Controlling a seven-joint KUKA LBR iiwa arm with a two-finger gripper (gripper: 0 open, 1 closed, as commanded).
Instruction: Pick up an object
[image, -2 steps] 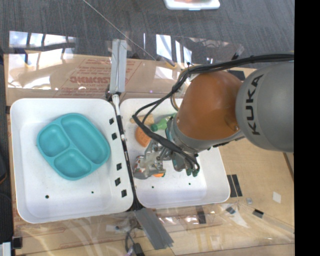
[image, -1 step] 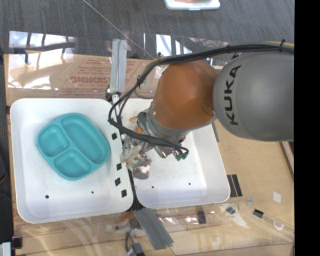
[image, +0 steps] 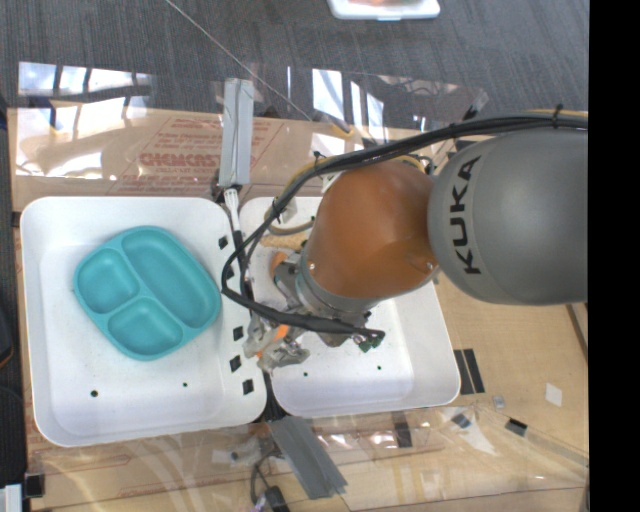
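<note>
Wooden bench (image: 530, 420) filled most of the scene, with dark grey carpet (image: 100, 35) beyond its far edge.

The gripper (image: 272, 348) hung to the right of the plate (image: 147, 290), just past the wall that parted the two bins, and a little nearer the camera than the plate's middle. It sat low over the left part of the right bin (image: 425, 385). Whether it was open or closed could not be told, since the wrist covered most of it from above, and nothing could be seen held in it. A small orange bit and a small green bit showed at its edges; what they were was not clear.

Black cables (image: 238, 275) looped down beside it, between the plate and the wrist, and ran up and over the arm away from the plate. Above the gripper sat the orange band (image: 370, 240), right of the plate and level with it. Farther right again came the grey arm (image: 510, 220), with KUKA lettered on it.

The plate itself, teal with three compartments, lay flat in the left bin (image: 60, 400), well apart from the gripper. It rested toward the far half of that bin, turned at a slant, and nothing lay on it.

Behind the plate, on the bench, lay a clear sheet (image: 150, 150) with red print. A grey bar (image: 237, 130) stood behind and to the right of the plate, in line with the gap between the bins.
</note>
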